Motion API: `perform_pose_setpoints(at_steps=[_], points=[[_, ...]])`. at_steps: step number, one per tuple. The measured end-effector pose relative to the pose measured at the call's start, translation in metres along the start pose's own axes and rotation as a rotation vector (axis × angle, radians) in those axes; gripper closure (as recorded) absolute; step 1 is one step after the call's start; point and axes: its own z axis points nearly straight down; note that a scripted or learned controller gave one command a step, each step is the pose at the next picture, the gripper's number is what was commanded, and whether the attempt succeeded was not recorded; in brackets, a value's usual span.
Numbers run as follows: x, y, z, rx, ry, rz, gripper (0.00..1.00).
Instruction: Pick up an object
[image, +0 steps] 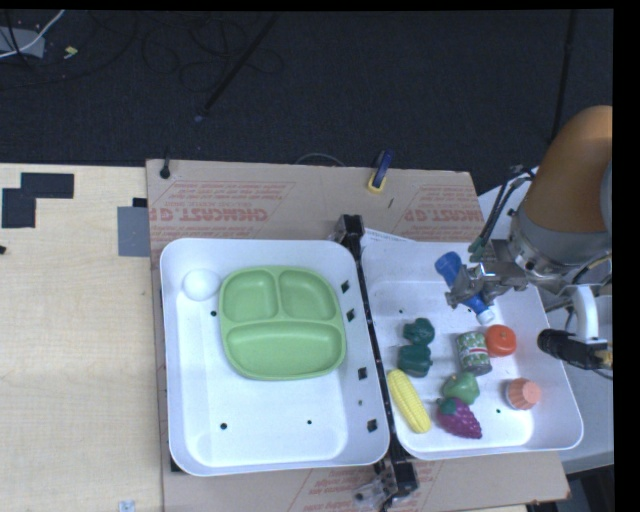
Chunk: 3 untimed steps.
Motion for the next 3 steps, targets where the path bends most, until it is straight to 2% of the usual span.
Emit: perform_pose_setpoints(at_steps=[1,2,3], points=[[0.037,-0.021,-0.003,-0.001,0.000,-0.002,1.00],[0.090,-0.041,0.007,0.001,0.001,-0.003,1.00],[0.100,-0.064,0.009,0.000,-0.001,0.000,1.00]])
